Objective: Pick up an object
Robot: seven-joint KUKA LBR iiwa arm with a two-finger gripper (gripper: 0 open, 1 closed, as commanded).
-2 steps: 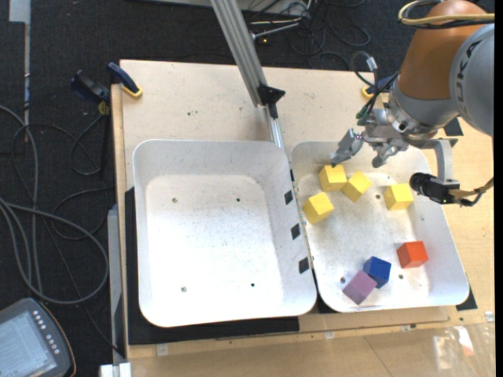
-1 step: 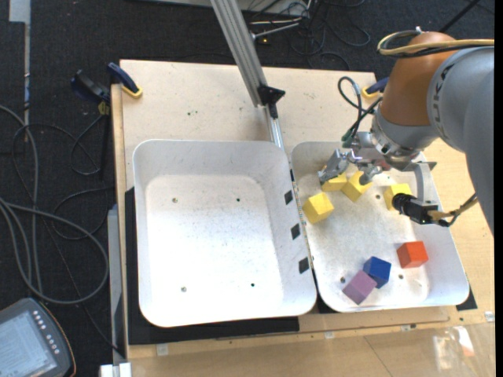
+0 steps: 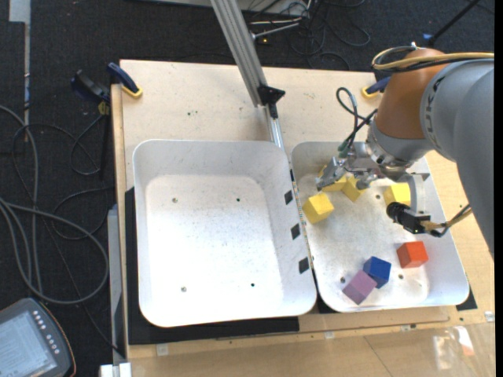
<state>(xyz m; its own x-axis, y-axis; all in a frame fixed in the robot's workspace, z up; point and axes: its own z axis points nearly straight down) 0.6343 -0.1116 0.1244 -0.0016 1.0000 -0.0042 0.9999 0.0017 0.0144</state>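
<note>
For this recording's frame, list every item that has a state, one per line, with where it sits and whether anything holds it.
Gripper: low in the right bin, over a yellow piece; grasp unclear.
Yellow cube: loose, near the bin's left wall.
Second yellow block: loose, beside the wrist.
Red cube: loose.
Blue cube: next to the purple cube.
Left bin: flat on the bench.
</note>
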